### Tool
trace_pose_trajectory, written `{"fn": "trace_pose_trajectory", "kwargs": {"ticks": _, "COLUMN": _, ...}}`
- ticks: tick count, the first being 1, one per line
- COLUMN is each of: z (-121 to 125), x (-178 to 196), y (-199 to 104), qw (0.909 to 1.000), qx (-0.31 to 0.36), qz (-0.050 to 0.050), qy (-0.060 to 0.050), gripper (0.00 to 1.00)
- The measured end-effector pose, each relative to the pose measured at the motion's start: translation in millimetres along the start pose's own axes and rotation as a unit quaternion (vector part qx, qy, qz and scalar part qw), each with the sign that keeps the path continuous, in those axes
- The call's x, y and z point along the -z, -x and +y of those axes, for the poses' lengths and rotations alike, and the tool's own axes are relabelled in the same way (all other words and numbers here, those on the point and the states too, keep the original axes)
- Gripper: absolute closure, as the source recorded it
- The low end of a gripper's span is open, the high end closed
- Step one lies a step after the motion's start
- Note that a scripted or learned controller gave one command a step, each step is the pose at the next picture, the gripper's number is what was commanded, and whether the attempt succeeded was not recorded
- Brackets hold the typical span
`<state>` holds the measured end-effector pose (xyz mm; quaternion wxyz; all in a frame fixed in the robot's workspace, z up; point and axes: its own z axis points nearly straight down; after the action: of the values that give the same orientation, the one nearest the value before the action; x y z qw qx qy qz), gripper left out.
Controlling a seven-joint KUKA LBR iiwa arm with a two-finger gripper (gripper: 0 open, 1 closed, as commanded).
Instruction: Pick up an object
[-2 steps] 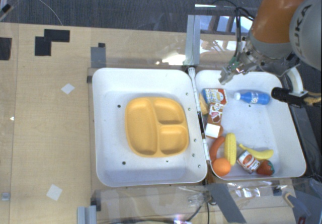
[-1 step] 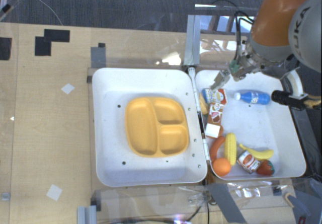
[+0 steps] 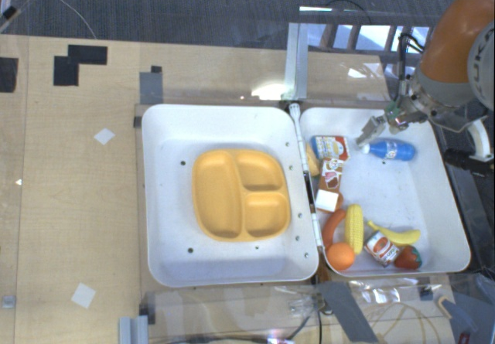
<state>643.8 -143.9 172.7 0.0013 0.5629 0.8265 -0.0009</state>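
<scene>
1. Because the arm (image 3: 456, 41) reaches in from the right, its gripper (image 3: 373, 131) hangs over the far part of the right bin (image 3: 456, 234), just beside the blue bottle (image 3: 391, 151), which lies on its side on the bin floor.
2. While the metal fingers point down and to the left, they look slightly parted with nothing between them, so I judge the gripper empty and not yet gripping.
3. Since the bottle lies apart from the other items, with bare white floor around it, it seems the easiest thing to pick; the fingertips sit just off its left end rather than astride it, so a small shift would be needed first.
4. Along the bin's left wall the remaining goods crowd together: a red and white carton (image 3: 330, 147), a small packet (image 3: 332, 174), and a white cube (image 3: 327, 200) in a loose column.
5. Nearer the front lie a carrot (image 3: 333, 225), a corn cob (image 3: 353, 227), an orange (image 3: 340, 257), a banana (image 3: 398, 234), a little can (image 3: 380, 249) and a strawberry (image 3: 410, 258), several touching, which would make a clean grasp harder there.
6. Over in the left bin (image 3: 166, 180) rests a yellow divided tray (image 3: 240, 194), well apart from the gripper and too wide and flat to be a likely target.
</scene>
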Motion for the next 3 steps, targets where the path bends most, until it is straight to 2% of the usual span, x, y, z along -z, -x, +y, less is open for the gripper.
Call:
{"fn": "trace_pose_trajectory", "kwargs": {"ticks": 1, "z": -1, "x": -51, "y": 69, "qw": 0.9996, "qx": -0.028, "qz": 0.0, "qy": 0.0, "gripper": 0.0}}
{"fn": "trace_pose_trajectory", "kwargs": {"ticks": 2, "z": 10, "x": -52, "y": 48, "qw": 0.9983, "qx": -0.059, "qz": 0.0, "qy": 0.003, "gripper": 0.0}}
{"fn": "trace_pose_trajectory", "kwargs": {"ticks": 3, "z": 13, "x": -37, "y": 49, "qw": 0.9984, "qx": -0.056, "qz": -0.003, "qy": 0.008, "gripper": 1.0}}
